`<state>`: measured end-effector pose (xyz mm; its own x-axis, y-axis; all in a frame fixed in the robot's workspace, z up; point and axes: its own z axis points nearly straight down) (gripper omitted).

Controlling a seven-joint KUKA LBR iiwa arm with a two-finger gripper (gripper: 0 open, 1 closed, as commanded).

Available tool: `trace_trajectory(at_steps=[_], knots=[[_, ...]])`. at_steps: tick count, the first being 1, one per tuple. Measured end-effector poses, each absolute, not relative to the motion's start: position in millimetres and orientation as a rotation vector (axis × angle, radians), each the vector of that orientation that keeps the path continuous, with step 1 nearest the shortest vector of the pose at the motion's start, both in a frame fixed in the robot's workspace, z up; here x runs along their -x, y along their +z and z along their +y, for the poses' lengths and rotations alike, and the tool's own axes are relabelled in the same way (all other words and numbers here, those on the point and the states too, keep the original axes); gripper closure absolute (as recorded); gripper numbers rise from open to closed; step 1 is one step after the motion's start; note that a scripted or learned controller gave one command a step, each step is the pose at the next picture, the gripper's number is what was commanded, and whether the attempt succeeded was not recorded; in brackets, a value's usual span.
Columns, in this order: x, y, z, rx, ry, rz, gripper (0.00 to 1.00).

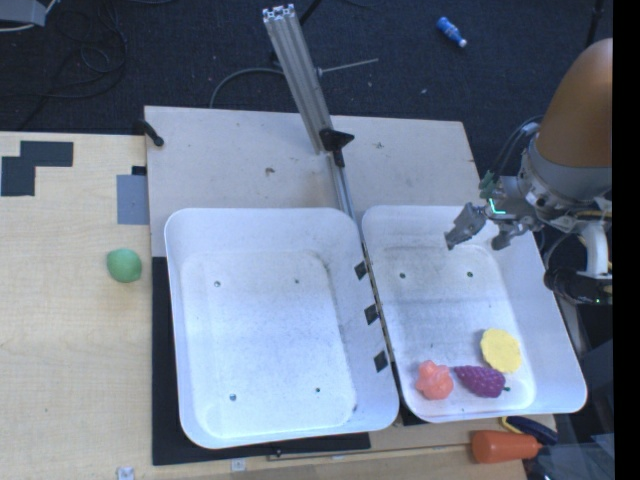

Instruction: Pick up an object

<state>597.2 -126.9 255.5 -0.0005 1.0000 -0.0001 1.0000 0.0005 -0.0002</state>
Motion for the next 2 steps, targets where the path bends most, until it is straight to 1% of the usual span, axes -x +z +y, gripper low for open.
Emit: trace_trajectory(at_steps=[1,2], knots=[[-597.2,256,-127,2.221,0.000,-2.222,0.00],[-601.5,211,-124,2.218,0.004,-2.220,0.00]])
